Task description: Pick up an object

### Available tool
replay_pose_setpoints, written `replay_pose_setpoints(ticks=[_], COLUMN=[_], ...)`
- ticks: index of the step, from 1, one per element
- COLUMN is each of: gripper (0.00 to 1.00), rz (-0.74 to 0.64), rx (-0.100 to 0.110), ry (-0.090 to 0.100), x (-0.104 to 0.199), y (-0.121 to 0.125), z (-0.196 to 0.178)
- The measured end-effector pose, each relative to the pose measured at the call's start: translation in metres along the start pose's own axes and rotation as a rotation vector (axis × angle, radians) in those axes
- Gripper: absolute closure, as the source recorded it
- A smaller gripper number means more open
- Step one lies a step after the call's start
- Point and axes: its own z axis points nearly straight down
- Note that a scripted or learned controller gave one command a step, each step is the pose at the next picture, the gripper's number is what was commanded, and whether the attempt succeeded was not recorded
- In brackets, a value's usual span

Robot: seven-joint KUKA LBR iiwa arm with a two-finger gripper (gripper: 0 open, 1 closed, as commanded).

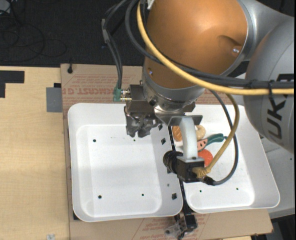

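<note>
A small heap of objects lies in the right bin (248, 194) near its left wall: an orange-and-tan piece (200, 132), a green piece (217, 138) and a red-orange piece (206, 157). The arm's white link and cables partly cover them. My gripper (138, 125) is a dark block hanging over the far right corner of the left bin (117, 184), to the left of the heap and apart from it. I see nothing in it.
The arm's large orange band and grey body (198, 34) hide the far side of both bins. A yellow cable (223, 149) and black cables loop over the right bin. The divider between the bins (174, 179) runs beneath the wrist. Tan bench surface lies to the left.
</note>
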Motion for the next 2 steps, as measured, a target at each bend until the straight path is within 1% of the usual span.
replay_pose_setpoints(ticks=[1,2], gripper=[1.00,1.00], rz=[0.003,0.000], rx=[0.003,-0.025], ry=[-0.002,0.012], x=[0.009,0.030], y=[0.001,0.012], z=[0.154,0.027])
